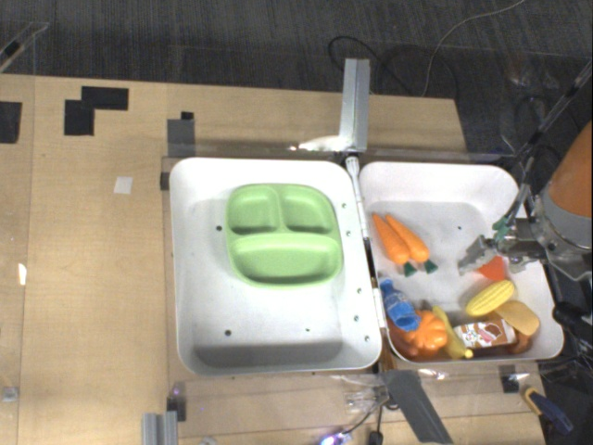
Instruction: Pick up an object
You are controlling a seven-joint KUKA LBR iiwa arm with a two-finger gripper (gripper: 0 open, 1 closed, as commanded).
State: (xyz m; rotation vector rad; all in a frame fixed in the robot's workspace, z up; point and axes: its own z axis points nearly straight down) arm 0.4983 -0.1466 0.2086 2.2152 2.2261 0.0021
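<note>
Pincer (484, 254): fingers apart, low in right bin (435, 185). Red-orange piece (495, 269): small, wedge-like, just beneath and touching its tips. Yellow corn cob (489, 296): just below that. Two carrots (403, 241): left of pincer.

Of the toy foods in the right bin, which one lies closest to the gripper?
The small red-orange piece, lying right by the gripper. The yellow corn cob lies below it; the two orange carrots lie farther left.

A light wooden bench (83, 276) stood on dark grey carpet (232, 17); black cables (482, 12) trailed beyond its far edge.
</note>
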